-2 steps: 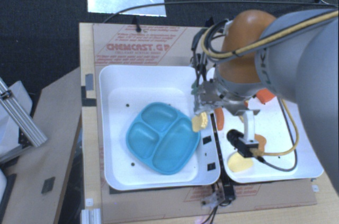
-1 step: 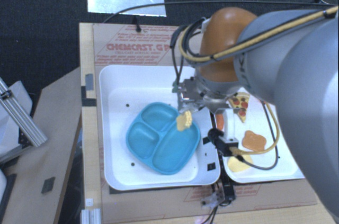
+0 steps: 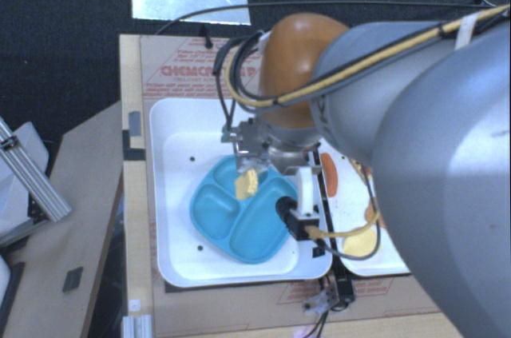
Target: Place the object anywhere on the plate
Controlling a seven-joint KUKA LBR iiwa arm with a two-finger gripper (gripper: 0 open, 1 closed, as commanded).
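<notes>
Yellow, a small object (image 3: 247, 184) is seen at the blue plate's (image 3: 215, 210) twelve o'clock, beneath the pincer (image 3: 249, 165); grip cannot be told. Placement seems nearly done, release perhaps left.

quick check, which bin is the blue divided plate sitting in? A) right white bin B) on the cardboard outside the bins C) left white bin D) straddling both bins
C: the blue divided plastic plate lies flat inside the left shallow white bin, with white floor showing around its left and lower sides; the small yellow object is over its upper middle, just below the tool.
</notes>
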